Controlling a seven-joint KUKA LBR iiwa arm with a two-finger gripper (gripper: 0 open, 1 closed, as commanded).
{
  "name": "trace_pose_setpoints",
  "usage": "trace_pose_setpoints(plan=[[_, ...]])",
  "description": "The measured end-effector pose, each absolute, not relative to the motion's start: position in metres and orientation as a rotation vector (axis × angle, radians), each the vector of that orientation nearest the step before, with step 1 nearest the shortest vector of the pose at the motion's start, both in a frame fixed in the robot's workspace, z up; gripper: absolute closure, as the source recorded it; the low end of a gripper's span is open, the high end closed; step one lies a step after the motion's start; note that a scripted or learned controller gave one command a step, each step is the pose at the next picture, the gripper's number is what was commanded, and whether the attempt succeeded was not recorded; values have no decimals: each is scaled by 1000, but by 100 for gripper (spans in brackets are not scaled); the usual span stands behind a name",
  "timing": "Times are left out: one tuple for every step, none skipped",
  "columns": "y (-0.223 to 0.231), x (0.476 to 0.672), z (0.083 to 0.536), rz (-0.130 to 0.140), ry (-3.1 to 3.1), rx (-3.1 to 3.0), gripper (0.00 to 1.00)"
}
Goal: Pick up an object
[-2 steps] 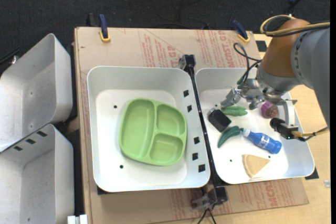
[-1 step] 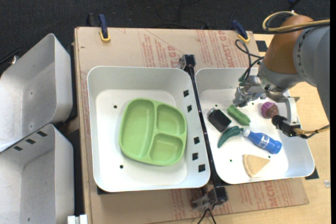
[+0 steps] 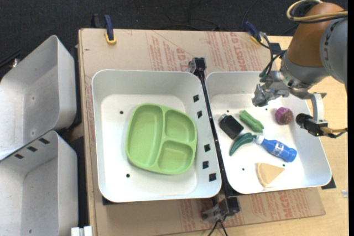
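The right bin (image 3: 310,174) holds a black block (image 3: 230,125), a light green piece (image 3: 251,121), a dark green curved pepper (image 3: 240,142), a blue bottle with a white cap (image 3: 277,148), a tan wedge (image 3: 268,173) and a purple ball (image 3: 284,115). My gripper (image 3: 262,98) hangs over the bin's back part, above and behind the light green piece and left of the purple ball. I see nothing between its fingers.
The left bin (image 3: 105,174) holds a green divided plate (image 3: 161,139). Two more white bins (image 3: 33,135) stand off the bench at the left. Clamps grip the bench's far edge, and a black divider (image 3: 209,119) runs between the bins.
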State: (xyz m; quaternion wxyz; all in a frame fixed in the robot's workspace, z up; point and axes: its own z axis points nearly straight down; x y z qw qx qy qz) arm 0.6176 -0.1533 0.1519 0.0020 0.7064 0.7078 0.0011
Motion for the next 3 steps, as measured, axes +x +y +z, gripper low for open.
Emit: trace_pose_setpoints(plan=[[-158,615,214,5,2219,2215,100],[-158,616,259,4,2220,2215,100],[-98,607,258,-1,2229,2214,100]])
